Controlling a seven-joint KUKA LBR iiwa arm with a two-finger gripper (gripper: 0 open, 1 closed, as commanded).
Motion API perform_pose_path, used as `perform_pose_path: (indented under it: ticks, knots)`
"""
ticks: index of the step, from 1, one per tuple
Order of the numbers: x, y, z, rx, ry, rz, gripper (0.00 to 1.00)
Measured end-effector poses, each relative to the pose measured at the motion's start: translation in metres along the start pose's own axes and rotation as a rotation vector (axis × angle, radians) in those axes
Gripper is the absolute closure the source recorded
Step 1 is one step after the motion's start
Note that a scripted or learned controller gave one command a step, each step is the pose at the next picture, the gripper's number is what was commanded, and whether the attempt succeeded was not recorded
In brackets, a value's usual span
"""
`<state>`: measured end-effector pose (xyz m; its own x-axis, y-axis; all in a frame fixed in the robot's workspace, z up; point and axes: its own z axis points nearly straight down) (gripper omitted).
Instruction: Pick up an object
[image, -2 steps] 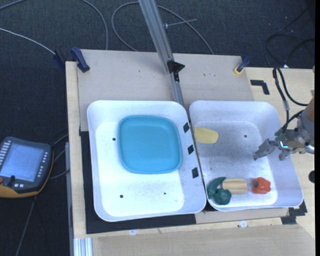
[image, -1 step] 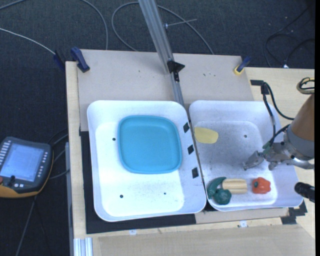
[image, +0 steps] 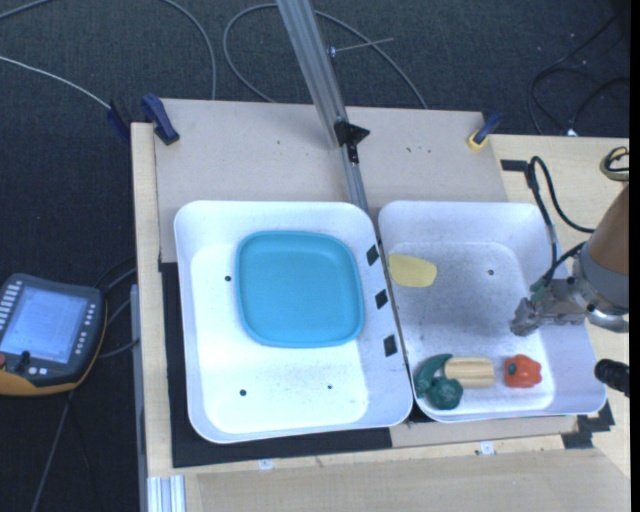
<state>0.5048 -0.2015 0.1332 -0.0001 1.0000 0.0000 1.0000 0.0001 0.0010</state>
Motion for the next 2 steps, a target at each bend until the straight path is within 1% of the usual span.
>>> perform_pose_path:
  ticks: [1,2]
  knots:
    - [-0.009,0.005,-0.048,-0.003,-0.002,0.000,1.00]
    - [-0.009,0.006,-0.100,-0.003,-0.001,0.000,1.00]
